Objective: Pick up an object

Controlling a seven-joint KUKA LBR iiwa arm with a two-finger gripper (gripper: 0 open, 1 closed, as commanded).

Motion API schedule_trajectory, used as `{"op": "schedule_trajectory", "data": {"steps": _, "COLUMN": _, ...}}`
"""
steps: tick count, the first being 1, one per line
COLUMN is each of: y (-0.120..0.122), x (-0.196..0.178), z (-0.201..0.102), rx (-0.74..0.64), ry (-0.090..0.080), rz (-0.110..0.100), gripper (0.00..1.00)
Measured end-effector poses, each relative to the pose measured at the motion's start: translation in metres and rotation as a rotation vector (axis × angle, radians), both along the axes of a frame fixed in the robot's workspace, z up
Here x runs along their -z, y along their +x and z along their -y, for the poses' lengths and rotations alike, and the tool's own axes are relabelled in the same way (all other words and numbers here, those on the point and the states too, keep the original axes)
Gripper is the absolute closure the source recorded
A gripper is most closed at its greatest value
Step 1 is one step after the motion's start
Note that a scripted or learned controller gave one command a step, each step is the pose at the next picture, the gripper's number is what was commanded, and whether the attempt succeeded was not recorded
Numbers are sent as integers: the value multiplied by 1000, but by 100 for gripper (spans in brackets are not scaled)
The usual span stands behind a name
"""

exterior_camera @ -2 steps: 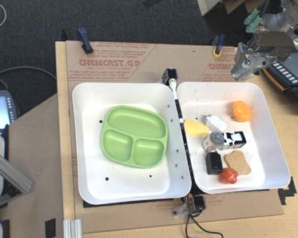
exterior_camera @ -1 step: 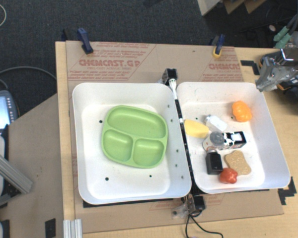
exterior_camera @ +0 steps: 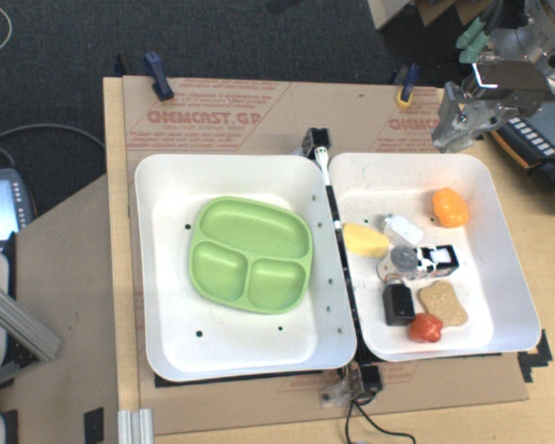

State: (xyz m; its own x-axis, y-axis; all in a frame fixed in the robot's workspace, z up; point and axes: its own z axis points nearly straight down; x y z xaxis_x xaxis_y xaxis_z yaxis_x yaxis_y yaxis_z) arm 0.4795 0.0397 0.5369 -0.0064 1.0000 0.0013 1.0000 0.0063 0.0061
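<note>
Parked above the far rim of the right bin [exterior_camera: 513,257], at about one o'clock from that bin's middle: the gripper [exterior_camera: 455,129], hanging clear of everything, nothing between its parts. Open or closed: cannot tell from this slant.

Nearest candidate, and likely the best pick: an orange toy fruit [exterior_camera: 450,207], lying in the bin's far right part, at roughly six o'clock from the gripper and near it, with bare white floor all round. Probably light hollow plastic, stiff, smooth and rounded, so prone to squirt out of a shallow pinch. Best taken across its widest middle, straight down.

Farther off, toward seven o'clock from the gripper, a crowded cluster: a yellow lemon-shaped piece [exterior_camera: 364,240] close to the divider; a small white-and-grey item [exterior_camera: 400,227] just beside it; a round grey disc [exterior_camera: 404,259]; a black-and-white toy [exterior_camera: 437,260] touching or nearly touching the disc. Nearer the front rim: a small black block [exterior_camera: 398,303], a tan toast-shaped slice [exterior_camera: 443,304] and a red toy fruit [exterior_camera: 425,328], all packed close. Flat slice awkward to pinch; packed neighbours likely to get nudged.

In the left bin [exterior_camera: 157,276], at nine o'clock and well apart: a green divided plate [exterior_camera: 251,253], wide, shallow, hard to grasp except at the rim.
</note>
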Motion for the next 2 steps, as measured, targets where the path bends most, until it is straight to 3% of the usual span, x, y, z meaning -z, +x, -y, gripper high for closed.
{"op": "schedule_trajectory", "data": {"steps": 1, "y": 0, "x": 53, "z": 71, "rx": 10, "ry": -2, "rz": -9, "gripper": 100}}
{"op": "schedule_trajectory", "data": {"steps": 2, "y": 0, "x": -1, "z": 11, "rx": 2, "ry": -1, "rz": 1, "gripper": 100}}
